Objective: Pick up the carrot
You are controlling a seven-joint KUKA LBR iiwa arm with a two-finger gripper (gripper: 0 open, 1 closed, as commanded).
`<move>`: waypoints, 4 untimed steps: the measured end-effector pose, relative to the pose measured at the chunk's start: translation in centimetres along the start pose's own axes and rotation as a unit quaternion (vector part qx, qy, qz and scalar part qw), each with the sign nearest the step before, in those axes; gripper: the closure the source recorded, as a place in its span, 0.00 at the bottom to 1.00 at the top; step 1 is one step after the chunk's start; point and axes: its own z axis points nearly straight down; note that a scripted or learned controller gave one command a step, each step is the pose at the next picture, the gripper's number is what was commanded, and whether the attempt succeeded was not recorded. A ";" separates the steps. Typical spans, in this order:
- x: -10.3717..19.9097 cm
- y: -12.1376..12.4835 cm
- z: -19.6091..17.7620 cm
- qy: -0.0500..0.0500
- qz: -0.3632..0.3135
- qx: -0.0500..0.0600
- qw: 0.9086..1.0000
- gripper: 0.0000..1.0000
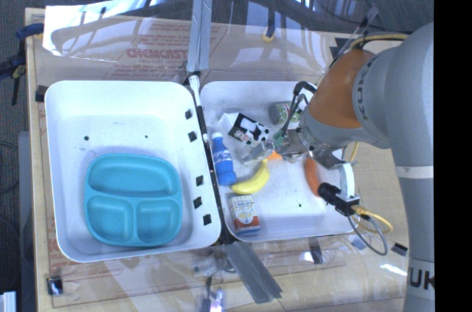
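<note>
The carrot (313, 172) is a short orange stick lying in the right bin (295, 226), near its right wall and just under the arm's wrist. My gripper (279, 144) hangs low over the middle of that bin, left of the carrot and right above a cluster of small items. A small orange bit (273, 154) shows right below the gripper; I cannot tell what it is. The arm's grey body and orange band (335, 100) hide the bin's upper right part.
In the right bin lie a yellow banana (252, 180), a blue bottle (223, 161), a small carton (245, 213) and a black-and-white object (245, 131). The left bin (110, 108) holds a blue divided plate (134, 200). Cables (369, 218) trail over the right bin's right edge.
</note>
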 end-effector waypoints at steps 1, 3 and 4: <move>0.0 0.0 -1.0 0.000 -0.002 0.000 1.000 1.00; 0.0 0.1 -2.0 -0.001 -0.005 0.001 1.000 1.00; 0.0 0.1 -2.0 -0.001 -0.005 0.001 1.000 0.00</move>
